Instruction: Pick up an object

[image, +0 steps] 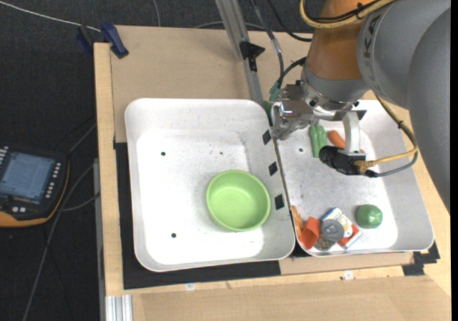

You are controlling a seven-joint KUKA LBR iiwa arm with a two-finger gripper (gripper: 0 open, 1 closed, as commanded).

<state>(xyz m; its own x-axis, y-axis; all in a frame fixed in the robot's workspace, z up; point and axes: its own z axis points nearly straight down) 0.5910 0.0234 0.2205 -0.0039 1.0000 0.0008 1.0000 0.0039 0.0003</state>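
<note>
My gripper (313, 121) hangs under the orange wrist band over the far left part of the right bin (401, 191). Just below it lie a slim green object (315, 141) and a small orange piece (335, 139); I cannot tell whether the gripper touches either of them. At the near side of the right bin are a green ball (369, 215), a blue, white and orange packet with a grey disc on it (334, 229), and an orange scrap (310, 230). A light green bowl (238, 200) stands upright in the left bin (164, 169).
A grey metal post (232, 19) rises at a slant behind the bins. A black part with a yellow cable (348, 161) juts from the arm over the right bin. A handheld control pendant (28, 184) lies off the bench at far left.
</note>
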